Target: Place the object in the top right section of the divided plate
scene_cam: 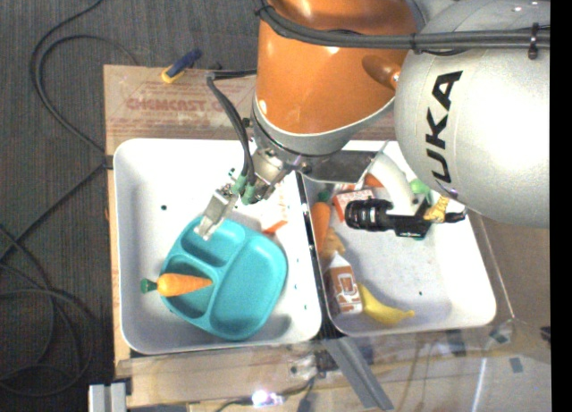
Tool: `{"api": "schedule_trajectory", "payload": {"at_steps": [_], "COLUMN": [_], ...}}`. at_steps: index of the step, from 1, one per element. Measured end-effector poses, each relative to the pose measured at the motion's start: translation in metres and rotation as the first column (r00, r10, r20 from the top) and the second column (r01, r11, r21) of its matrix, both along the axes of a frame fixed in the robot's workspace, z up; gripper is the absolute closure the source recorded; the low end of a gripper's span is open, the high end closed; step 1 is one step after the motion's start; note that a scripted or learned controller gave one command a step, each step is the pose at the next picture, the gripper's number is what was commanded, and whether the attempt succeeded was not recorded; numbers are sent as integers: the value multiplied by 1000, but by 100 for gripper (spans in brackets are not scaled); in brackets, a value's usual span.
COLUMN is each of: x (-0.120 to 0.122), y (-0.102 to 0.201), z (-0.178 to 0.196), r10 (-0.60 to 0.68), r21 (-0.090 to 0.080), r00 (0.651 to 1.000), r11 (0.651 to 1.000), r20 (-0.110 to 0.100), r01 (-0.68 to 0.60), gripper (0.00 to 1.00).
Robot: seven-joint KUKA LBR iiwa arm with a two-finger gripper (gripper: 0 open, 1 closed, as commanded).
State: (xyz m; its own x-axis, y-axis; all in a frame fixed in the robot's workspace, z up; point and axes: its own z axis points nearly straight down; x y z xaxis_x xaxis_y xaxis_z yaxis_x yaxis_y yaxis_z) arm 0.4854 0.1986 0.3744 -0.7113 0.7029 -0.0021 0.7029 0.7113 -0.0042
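The shallow plastic bins (134, 222) were white; the divided plastic plate (237, 281) in the left one was teal, its toy carrot (179, 284) orange with a green stem. The curved toy banana (386, 311) in the right bin was yellow

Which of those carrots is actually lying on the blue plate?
The carrot with the green stub, resting on the teal divided plate's left section. The other carrot lies in the right bin.

— What's the arm (465, 97) look like from your end?
— I see a glossy orange band (326, 44) and a pale grey shell with black "UKA" lettering. Black cables (234, 120) run down its side to a small metal wrist with green bits.
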Motion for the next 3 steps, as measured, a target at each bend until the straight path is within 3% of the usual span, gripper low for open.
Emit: {"api": "schedule_trajectory", "payload": {"at_steps": [1,2,3], "x": [2,11,26], "y": [1,29,11], "z": [7,-82,-114], "r10": [1,9,78], "r21": [-5,1,1], "r00": [1000,1000,997], "r11": [1000,1000,997], "r20": [-1,-3,-3], "r01": [-1,-9,-78], "gripper": [100,100,100]}}
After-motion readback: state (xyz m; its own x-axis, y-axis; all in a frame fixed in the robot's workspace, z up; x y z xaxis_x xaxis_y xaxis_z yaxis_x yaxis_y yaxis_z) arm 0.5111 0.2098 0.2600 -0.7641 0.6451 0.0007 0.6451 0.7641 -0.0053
